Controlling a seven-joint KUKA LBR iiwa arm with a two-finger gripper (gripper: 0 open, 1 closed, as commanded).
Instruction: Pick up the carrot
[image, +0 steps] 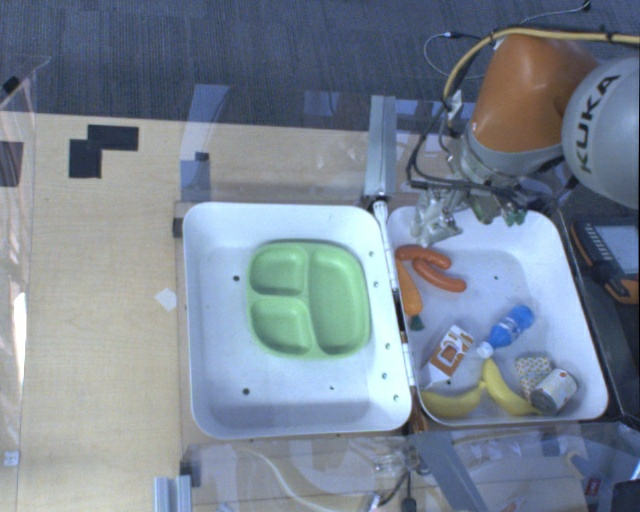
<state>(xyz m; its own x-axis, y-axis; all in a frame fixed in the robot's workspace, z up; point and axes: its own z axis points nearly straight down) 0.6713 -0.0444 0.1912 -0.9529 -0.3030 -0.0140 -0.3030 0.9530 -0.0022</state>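
Note:
The carrot (408, 293), orange with a dark green end, lies along the left wall of the right bin (570, 290), pointing toward the front. Just right of it lie two reddish sausages (433, 270). My gripper (437, 224) hangs over the bin's far left corner, a little beyond the sausages and beyond the carrot's far end. It looks open, with nothing between its fingers. The orange-banded wrist (525, 90) rises behind it to the right.
The left bin (215, 390) holds a green divided plate (305, 298). The right bin also holds a blue bottle (508, 328), a small orange-and-white box (453, 350), two bananas (470, 397) and a can (551, 386) at the front right.

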